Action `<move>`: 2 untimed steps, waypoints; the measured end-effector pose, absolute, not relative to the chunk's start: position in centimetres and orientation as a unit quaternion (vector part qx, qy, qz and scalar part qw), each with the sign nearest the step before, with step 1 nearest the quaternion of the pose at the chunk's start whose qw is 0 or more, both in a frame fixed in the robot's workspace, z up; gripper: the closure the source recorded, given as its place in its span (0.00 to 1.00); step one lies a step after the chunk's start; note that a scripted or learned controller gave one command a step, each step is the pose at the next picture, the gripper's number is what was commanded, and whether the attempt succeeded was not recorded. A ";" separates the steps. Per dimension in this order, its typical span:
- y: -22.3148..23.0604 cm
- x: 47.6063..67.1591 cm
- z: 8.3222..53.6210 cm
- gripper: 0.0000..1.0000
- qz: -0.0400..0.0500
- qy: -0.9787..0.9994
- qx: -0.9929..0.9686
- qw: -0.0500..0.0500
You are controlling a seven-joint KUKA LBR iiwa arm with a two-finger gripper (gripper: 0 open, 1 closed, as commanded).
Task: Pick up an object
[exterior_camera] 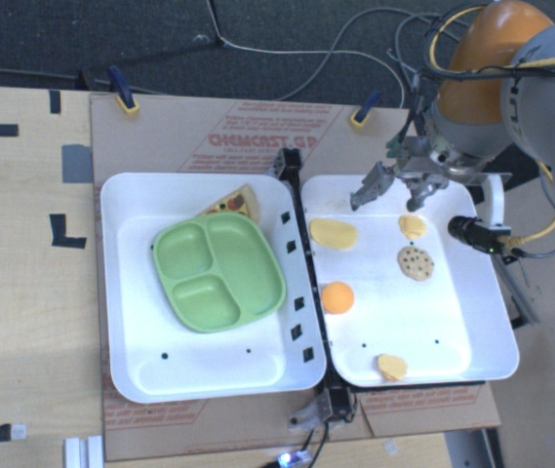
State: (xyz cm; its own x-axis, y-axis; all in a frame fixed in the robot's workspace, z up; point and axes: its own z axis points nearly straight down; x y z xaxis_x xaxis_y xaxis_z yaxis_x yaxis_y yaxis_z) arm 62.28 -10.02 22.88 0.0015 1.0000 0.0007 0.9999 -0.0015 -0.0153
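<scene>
Claw (395,193) spread wide, holding nothing; hovers over right bin (472,359) far edge; arm (496,57) bent downward.

the right bin (472,344) has wide bare floor between its pieces: a yellow slice (333,233) near the divider, a small yellow bit (412,226) and cookie (415,262) close together toward the far right, an orange ball (336,298) by the divider, a yellow chunk (391,366) at the near rim. in the left bin (121,291) a green tray (218,270) fills the middle, a pizza slice (235,204) tucked behind it, leaving a bare strip along the near side
</scene>
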 end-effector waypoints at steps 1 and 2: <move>-10.0 62.5 23.7 0.00 0.001 -0.708 -0.707 0.000; -9.7 62.7 17.4 0.00 0.002 -0.708 -0.707 0.002</move>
State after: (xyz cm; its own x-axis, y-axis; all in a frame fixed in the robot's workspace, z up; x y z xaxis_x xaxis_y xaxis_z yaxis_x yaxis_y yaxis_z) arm 62.70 -9.67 17.36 -0.0016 1.0000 -0.0009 1.0000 0.0016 -0.0058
